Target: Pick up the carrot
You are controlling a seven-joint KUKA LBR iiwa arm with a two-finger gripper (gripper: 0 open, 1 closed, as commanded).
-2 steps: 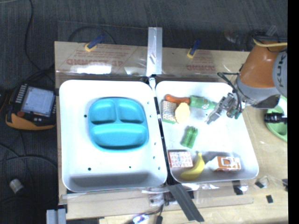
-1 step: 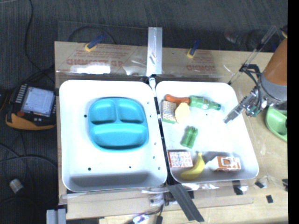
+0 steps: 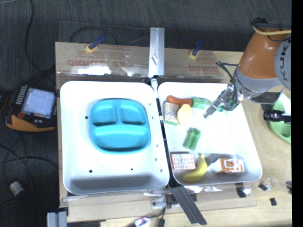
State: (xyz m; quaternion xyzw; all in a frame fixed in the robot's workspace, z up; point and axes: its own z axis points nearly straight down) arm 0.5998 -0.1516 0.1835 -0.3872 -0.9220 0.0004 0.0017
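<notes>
The carrot point(image 3: 179, 100) is a small orange piece with a green top point(image 3: 200, 102), lying at the back of the right bin point(image 3: 246, 141) near its left wall. My gripper point(image 3: 216, 106) hangs over the back of that bin, just right of the carrot's green end, with its fingers pointing down and left. Nothing shows between the fingers. The arm's orange band point(image 3: 258, 56) rises behind it at the upper right.
In the right bin, beside the carrot, lie a yellow lemon-like piece point(image 3: 184, 113), a patterned packet point(image 3: 170, 112), a green can point(image 3: 192, 138), a banana point(image 3: 198, 169), a red-white box point(image 3: 182, 161) and an orange carton point(image 3: 231, 165). The left bin point(image 3: 75, 141) holds a blue divided plate point(image 3: 119, 125).
</notes>
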